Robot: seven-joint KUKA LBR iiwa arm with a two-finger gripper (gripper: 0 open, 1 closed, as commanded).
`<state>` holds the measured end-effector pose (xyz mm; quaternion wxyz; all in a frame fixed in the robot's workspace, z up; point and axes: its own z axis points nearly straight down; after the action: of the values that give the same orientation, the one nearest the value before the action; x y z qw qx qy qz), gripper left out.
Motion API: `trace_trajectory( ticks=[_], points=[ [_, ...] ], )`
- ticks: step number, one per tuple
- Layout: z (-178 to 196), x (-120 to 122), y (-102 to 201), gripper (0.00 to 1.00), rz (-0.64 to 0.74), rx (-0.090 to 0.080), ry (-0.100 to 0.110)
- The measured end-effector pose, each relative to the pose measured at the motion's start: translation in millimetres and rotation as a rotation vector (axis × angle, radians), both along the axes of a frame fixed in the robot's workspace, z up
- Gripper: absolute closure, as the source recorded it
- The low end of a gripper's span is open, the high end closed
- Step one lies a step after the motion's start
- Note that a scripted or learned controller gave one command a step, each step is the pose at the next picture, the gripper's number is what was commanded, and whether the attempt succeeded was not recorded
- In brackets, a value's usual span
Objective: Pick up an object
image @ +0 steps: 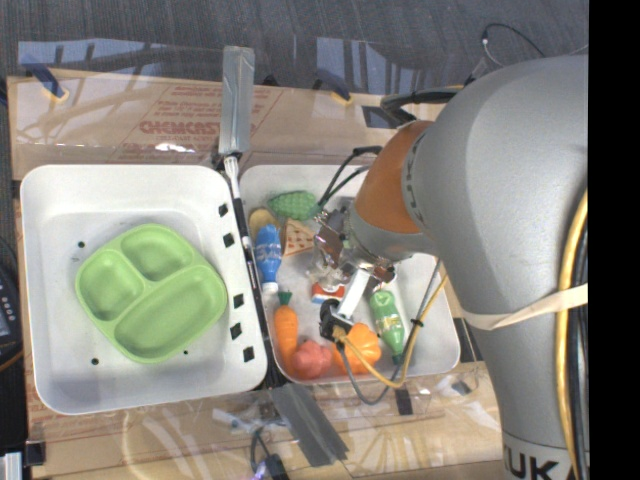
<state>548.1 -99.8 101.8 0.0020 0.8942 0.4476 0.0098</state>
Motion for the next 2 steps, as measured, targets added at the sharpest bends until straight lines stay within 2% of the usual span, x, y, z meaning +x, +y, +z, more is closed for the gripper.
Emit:
trace_trajectory(
  ticks=[1, 2],
  points=[
    [88, -7, 16, 1.0, -0.418, 0.0, 0.029],
    [178, 64, 44, 1.0, -0.601, 0.0, 0.028]
  ],
)
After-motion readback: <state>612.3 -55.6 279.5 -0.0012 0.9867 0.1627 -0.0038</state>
